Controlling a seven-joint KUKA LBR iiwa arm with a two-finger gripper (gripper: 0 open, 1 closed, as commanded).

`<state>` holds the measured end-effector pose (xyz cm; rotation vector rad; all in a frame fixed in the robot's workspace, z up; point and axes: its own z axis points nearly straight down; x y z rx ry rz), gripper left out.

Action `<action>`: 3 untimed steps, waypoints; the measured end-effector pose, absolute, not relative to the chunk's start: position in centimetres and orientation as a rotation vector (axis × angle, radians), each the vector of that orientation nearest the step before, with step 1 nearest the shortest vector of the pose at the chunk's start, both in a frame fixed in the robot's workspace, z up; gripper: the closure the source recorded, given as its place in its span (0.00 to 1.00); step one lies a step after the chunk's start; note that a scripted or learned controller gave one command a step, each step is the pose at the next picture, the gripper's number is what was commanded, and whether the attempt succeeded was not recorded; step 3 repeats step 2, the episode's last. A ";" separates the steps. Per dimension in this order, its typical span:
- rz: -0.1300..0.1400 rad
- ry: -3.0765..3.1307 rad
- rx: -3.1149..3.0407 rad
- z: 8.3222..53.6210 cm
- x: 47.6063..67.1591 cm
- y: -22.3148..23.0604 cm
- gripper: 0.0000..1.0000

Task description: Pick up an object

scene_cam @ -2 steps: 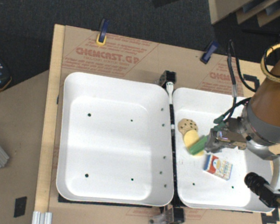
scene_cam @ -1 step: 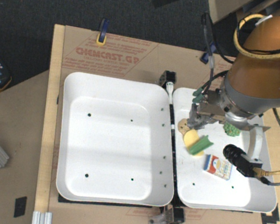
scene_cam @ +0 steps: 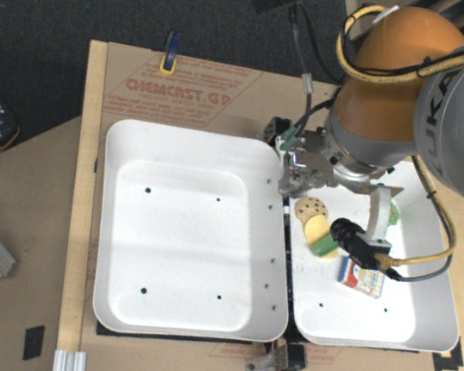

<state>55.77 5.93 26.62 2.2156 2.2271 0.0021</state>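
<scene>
The right bin [scene_cam: 402, 325] is holding a little clutter: a round speckled cookie-looking thing [scene_cam: 309, 208], a yellow-green sponge [scene_cam: 320, 235] running diagonally toward the lower right, and a blue-red-white box [scene_cam: 361, 279] lying flat. The left bin [scene_cam: 134, 143] is sitting beside it. The gripper [scene_cam: 296, 175] is hovering at the divider.

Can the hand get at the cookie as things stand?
Probably yes. The cookie lies bare in the right bin, beside the yellow piece, nothing on top, with the arm's wrist just above it.
</scene>
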 end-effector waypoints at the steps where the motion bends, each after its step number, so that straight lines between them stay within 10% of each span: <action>1: -0.003 2.228 2.220 25.0 54.7 9.0 1.00; 2: 0.012 2.205 2.223 35.9 52.4 0.8 1.00; 3: 0.012 2.205 2.223 35.9 52.4 0.8 1.00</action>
